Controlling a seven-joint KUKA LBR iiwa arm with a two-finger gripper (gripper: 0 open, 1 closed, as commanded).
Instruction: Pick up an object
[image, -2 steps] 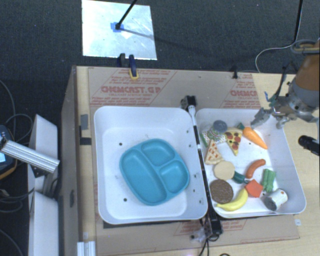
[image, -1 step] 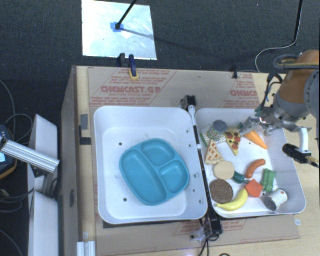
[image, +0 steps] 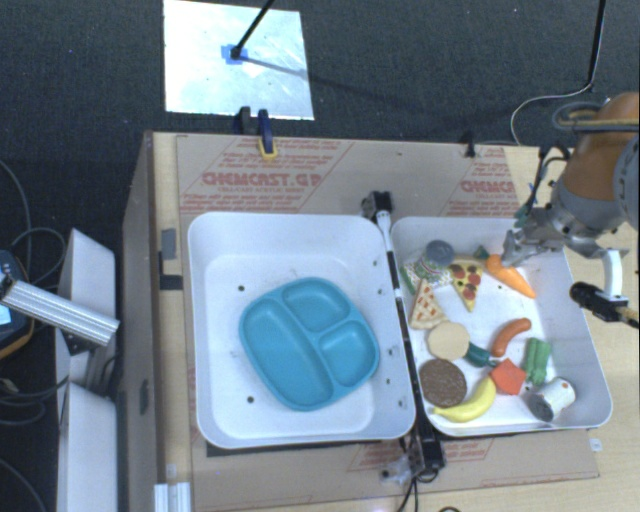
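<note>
Gripper (image: 520, 245) of the grey arm with the orange band (image: 590, 160) hangs over the far right corner of the right shallow white bin (image: 590, 375), just beside or touching the orange toy carrot (image: 510, 276); whether anything sits between its tips cannot be told.

Crowded close on the carrot's left are a yellow pizza slice with red dots (image: 465, 283), a grey round lid (image: 439, 250) and a striped pale wedge (image: 427, 305). Nearer the front lie a tan round cracker (image: 447, 340), a brown round cookie (image: 442, 381), a yellow banana (image: 472, 403), an orange-red sausage (image: 511, 333), a red-orange block (image: 508, 377), a green cylinder (image: 537, 358), a small teal piece (image: 478, 353) and a white-and-grey cup on its side (image: 550, 397).

Beside it, the left shallow white bin (image: 215, 330) holds a blue three-compartment plastic plate (image: 308, 343). A black clamp (image: 380, 206) sits where the two bins meet at the far edge.

Under the bins lies a brown protective sheet (image: 300, 170) printed in red with "CHEMCAST GP", repeated at angles; smaller print is too fine to read. A silver foil square (image: 238, 60) lies on the dark floor beyond
</note>
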